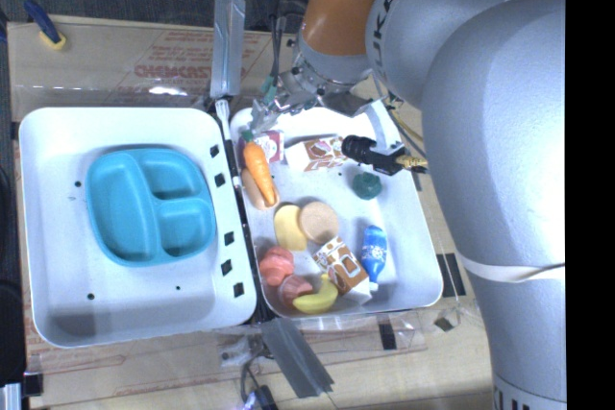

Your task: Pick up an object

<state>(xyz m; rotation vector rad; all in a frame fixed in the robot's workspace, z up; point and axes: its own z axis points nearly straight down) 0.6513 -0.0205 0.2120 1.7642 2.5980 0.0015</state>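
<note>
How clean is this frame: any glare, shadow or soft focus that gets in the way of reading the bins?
Camera view: glare streaks the clear sheet behind the bins; the arm, close to the lens, looks soft and covers the right bin's far corner; the gripper sits in shadowed clutter, its details hard to read; the blue tray and the carrot are evenly lit and sharp enough.

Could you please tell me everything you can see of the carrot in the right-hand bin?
The carrot looks like a smooth plastic toy: an orange tapered body with a small green top at its upper end. It lies flat, pointing roughly along the right bin's left wall, close beside that wall in the upper left part. Its lower end touches or nearly touches the yellow round piece. The gripper hangs just above its green top, not holding it.
</note>
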